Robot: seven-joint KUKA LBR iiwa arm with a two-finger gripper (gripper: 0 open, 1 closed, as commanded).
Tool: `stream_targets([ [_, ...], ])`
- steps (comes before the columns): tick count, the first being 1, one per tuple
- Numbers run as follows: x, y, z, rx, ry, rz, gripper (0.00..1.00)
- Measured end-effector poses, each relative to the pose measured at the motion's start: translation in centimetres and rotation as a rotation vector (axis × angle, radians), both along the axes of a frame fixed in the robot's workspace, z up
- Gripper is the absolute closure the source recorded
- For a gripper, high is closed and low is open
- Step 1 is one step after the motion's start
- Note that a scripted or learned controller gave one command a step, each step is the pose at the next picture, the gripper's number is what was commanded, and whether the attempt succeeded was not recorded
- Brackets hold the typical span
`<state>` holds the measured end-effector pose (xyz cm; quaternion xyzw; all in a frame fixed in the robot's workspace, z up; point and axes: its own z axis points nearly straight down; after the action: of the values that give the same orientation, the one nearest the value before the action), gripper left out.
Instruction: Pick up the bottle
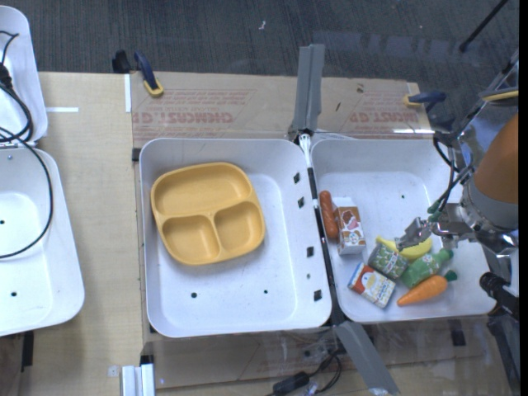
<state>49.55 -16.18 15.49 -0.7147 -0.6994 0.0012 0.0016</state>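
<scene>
The green bottle (430,264) lies on its side in the right bin (371,167), near that bin's front right corner. It rests between a yellow banana (416,249) behind it and an orange carrot (425,289) in front of it. My gripper (416,234) reaches in from the right and hovers low just behind the banana, a little up and left of the bottle. Nothing shows between its tips.
Beside the bottle are a green can (385,260) and a small juice carton (372,285). A sausage (328,213) and a red-and-white box (351,228) lie further left. The left bin (165,299) holds a yellow divided plate (208,213).
</scene>
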Motion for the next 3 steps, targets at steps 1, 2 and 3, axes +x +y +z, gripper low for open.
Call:
stream_targets([
  [1, -0.7, 0.9, -4.7, -0.007, -0.038, 0.061, 0.00],
  [2, -0.6, 0.6, -4.8, -0.002, -0.040, -0.093, 0.00],
  [3, -0.9, 3.4, -4.8, -0.007, -0.039, -0.342, 0.00],
])
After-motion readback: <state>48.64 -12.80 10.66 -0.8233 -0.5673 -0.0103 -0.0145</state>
